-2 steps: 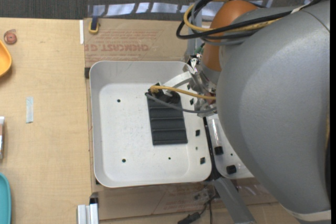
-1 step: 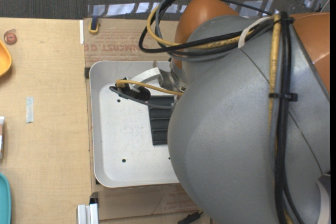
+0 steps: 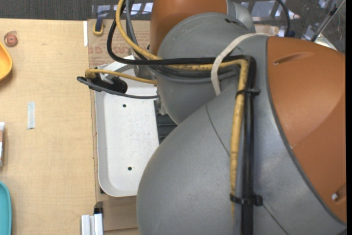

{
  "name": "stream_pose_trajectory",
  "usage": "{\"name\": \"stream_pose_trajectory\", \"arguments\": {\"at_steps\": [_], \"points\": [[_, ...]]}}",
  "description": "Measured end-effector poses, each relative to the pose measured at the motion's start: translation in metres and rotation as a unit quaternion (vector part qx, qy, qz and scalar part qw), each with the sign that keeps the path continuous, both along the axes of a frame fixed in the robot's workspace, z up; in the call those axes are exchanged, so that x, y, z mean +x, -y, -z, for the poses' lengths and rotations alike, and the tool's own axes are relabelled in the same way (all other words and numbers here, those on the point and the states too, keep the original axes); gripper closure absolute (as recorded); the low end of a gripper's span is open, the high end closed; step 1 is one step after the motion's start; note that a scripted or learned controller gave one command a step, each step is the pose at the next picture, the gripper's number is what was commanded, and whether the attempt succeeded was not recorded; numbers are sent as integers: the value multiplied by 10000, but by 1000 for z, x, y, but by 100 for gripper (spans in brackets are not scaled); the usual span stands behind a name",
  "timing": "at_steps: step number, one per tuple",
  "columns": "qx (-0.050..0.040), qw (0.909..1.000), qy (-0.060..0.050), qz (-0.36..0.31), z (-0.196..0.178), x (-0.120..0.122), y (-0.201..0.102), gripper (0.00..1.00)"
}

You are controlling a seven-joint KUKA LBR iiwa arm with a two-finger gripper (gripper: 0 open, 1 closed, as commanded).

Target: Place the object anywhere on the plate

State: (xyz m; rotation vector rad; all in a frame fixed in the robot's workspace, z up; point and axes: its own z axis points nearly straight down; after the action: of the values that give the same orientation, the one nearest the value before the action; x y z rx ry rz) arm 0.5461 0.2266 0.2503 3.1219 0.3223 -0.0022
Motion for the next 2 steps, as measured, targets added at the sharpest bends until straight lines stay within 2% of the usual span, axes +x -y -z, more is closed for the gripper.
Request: {"name": "stream_pose_trajectory", "arguments": {"at_steps": [1,2], "points": [[2,9971,-3,-756,-63,25,-1,100],[-1,9848,-21,-1737,-91,79,3,100]]}}
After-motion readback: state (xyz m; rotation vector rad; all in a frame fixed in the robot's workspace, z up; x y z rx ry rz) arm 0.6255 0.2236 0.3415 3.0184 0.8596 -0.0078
